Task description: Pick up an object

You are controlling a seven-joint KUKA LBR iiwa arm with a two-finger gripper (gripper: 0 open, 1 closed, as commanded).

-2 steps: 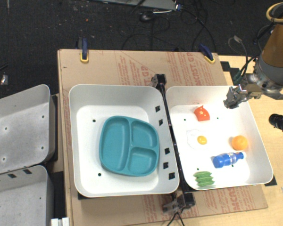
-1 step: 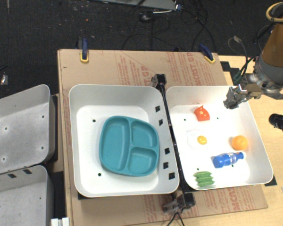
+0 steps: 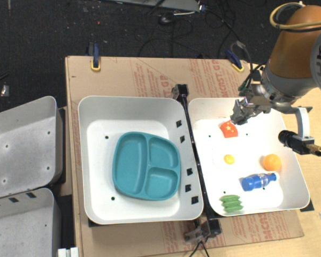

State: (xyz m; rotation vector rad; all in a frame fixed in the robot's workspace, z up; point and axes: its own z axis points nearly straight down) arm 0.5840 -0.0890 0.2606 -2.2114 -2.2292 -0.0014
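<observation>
Closest to the camera, a green ridged toy (image 3: 230, 203) lies at the near edge of the right bin (image 3: 294, 199). Just behind it rests a blue bottle (image 3: 258, 181) on its side, and beyond that an orange ball (image 3: 272, 162) sits near the bin's right wall. A small yellow piece (image 3: 229, 158) lies near the middle of this bin. Farther back is an orange-red block (image 3: 229, 129) with a small white mark on it.

Reaching in from the right, the grey arm with its orange band (image 3: 297, 42) hangs over the far part of the right bin. Its gripper (image 3: 239, 116) is low, just behind and to the right of the orange-red block, near it or touching it; which one is unclear. How far open the fingers are cannot be made out, and nothing is visibly held between them.

Beside it, the left bin (image 3: 91, 143) holds a teal divided plate (image 3: 146, 166). Both bins sit on a brown board counter (image 3: 139, 74).
</observation>
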